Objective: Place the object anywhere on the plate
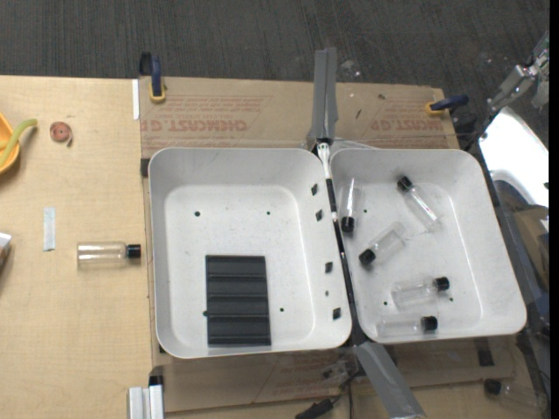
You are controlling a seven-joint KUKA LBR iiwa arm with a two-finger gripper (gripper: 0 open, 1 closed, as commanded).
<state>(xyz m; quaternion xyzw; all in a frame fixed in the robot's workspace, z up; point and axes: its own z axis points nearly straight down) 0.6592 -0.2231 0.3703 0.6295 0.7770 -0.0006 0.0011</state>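
Lying loose in the right bin, five small vials are the task's things: clear cylinders of glass or plastic, each stopped with a black cap. The wall vial lies along the bin's left side, its long axis running away from the camera, cap at the near end. The far vial lies on a diagonal, cap toward the far left. The middle vial slants the other way, cap toward the near left. The lower vial lies nearly crosswise with its cap to the right, and the near vial lies crosswise close to the bin's near wall, cap also to the right. All five are apart from one another. The left bin, smooth white speckled with small dark dots, carries the plate, a matte black rectangle ribbed in crosswise bands, lying flat toward the bin's near side. On the pale wooden surface to the left lies a spare vial, crosswise, cap pointing at the bins. Brown cardboard sits under both bins. The gripper is a blurred glint of metal at the upper right edge, well apart from the vials; whether it is apart or together cannot be told.
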